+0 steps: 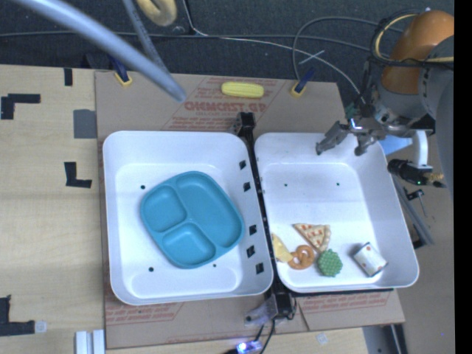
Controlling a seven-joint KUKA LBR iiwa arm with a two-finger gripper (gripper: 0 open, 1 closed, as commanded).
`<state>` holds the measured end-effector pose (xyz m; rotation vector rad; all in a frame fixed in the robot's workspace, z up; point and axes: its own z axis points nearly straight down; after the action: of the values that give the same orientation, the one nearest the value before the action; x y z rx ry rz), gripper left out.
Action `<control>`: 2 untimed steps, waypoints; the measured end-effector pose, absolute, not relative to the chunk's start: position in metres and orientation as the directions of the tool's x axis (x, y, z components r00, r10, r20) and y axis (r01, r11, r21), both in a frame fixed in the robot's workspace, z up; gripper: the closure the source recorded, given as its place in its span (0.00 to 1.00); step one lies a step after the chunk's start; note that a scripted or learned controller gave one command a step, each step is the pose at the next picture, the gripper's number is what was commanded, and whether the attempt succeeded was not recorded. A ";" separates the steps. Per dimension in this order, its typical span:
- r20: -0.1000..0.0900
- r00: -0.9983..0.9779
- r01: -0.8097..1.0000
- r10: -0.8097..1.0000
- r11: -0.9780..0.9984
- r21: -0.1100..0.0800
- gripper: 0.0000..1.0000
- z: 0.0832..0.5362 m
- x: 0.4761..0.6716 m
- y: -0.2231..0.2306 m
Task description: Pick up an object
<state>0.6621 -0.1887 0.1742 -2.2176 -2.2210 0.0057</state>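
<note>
Presently, several small objects are seen gathered along the near edge of the right-hand shallow white bin [383,198]. A tan, wedge-shaped toy slice with a reddish lattice top [313,234] is placed nearest the bin's middle. Just below it, a brown pretzel-shaped ring [301,257] is found, touching or nearly touching a pale yellow piece [280,249] that is set against the bin's left wall. A knobbly green toy resembling a broccoli floret [330,262] is located just beside the ring, on its right. A small white and grey cylinder, like a toy can on its side [368,258], is positioned apart from these, towards the bin's near right corner.

The two-finger tool [344,144] is held over the far right corner of this bin, well apart from all of the objects. Its dark fingers are seen spread apart, and nothing is gripped between them. The grey arm with its orange band [420,43] is seen reaching in from the bench's right edge.

The left-hand shallow white bin [125,161] is occupied by a blue plastic plate with three compartments [192,218], set at a slant near the bin's centre. On the brown cardboard sheet [214,105] beyond the bins, a yellow oblong toy [242,89] is laid near the bench's far edge. No obstacle is seen between the tool and the small objects.
</note>
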 end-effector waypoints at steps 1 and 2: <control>0.000 -0.002 1.000 1.000 0.002 -0.007 0.00 0.109 0.662 -0.190; -0.002 -0.003 1.000 1.000 0.003 0.000 0.00 0.084 0.662 -0.189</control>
<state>0.6623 -0.1886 0.0839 -2.2190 -2.2263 0.0029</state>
